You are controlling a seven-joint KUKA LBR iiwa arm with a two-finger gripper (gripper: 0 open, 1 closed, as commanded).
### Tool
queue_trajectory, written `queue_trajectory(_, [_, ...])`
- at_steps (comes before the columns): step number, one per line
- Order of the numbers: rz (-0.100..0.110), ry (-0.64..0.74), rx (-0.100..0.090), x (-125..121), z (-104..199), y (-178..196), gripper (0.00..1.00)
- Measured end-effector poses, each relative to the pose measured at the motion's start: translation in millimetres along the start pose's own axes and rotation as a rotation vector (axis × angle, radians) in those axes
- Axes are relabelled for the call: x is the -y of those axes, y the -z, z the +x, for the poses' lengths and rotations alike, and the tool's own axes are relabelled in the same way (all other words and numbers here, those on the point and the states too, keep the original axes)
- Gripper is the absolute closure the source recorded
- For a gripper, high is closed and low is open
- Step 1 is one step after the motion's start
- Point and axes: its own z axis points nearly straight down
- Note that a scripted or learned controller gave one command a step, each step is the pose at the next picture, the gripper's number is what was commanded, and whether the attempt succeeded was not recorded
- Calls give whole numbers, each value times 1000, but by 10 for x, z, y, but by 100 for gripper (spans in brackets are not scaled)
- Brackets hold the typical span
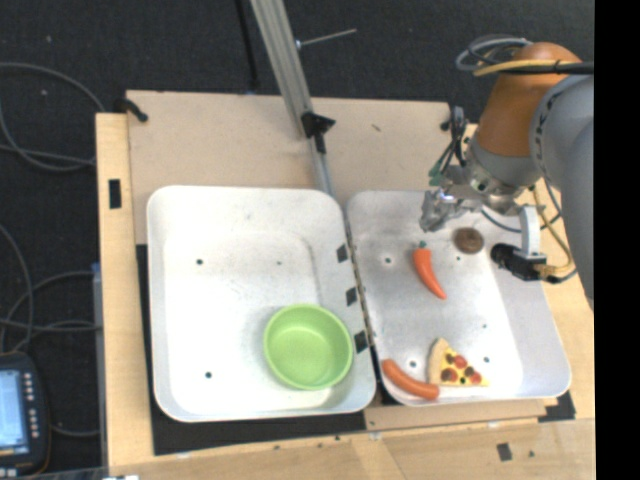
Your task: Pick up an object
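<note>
Gripper (432, 218) poised in the upper right of the frame, over the far edge of the right bin (520, 353); finger spacing impossible to tell. Toy carrot (429, 272) lying just below the gripper, apart from it. Small brown round piece (467, 239) beside it to the right. Pizza slice (455, 366) and sausage (409, 379) near the lower rim. Green bowl (308, 345) low in the left bin (200, 268).
</note>
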Motion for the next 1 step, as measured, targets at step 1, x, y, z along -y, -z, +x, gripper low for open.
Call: queue_trajectory(1, [-3,4,2,-29,-38,654,100])
